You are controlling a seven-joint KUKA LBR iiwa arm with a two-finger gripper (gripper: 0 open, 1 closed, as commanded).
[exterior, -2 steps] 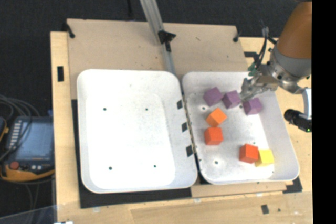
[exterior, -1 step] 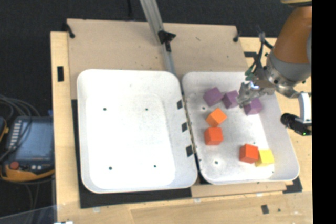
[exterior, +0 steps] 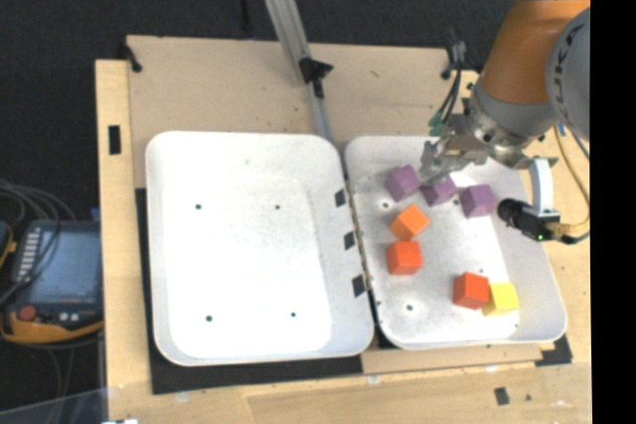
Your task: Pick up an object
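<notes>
The right bin (exterior: pixel 527 313) holds several small blocks. Three purple blocks sit near its far side: one at the left (exterior: pixel 402 182), one in the middle (exterior: pixel 440 191), one at the right (exterior: pixel 478 201). An orange block (exterior: pixel 409 221) and a darker orange-red block (exterior: pixel 403 257) lie below them. Another red block (exterior: pixel 471 290) touches a yellow block (exterior: pixel 503 298) near the front right. My gripper (exterior: pixel 437 167) hangs low over the bin's far side, directly above the middle purple block, beside the left purple one.
The left bin (exterior: pixel 179 164) lies beside the right one, with black clips along the seam between them. A slanted metal pole (exterior: pixel 283 5) rises behind the bins. A pendant with a screen (exterior: pixel 55 273) sits off the bench at left.
</notes>
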